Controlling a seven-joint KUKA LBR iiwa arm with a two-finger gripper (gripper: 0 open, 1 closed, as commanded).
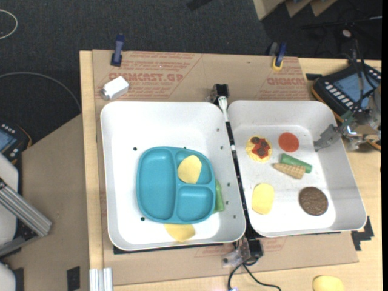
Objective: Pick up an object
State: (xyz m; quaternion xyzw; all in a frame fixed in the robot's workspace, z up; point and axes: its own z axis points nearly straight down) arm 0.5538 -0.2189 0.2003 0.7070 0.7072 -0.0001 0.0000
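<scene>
In the right bin (339, 162), at its three o'clock rim, the gripper (322, 139) hangs, holding nothing; whether the claw is apart or together cannot be told. Near centre lies the corn cob (293, 166), long axis from ten to four o'clock, green husk uppermost. At its eleven o'clock, a pizza slice (260, 149); at twelve, a red disc (288, 142); at seven, a yellow piece (262, 198); at five, a brown patty (313, 200). The left bin (121, 162) holds a teal tray (159, 187).

Right bin (339, 180) holds pizza slice (260, 149), tomato (288, 142), corn (291, 168), lemon (262, 198), brown cookie (313, 201)
</scene>
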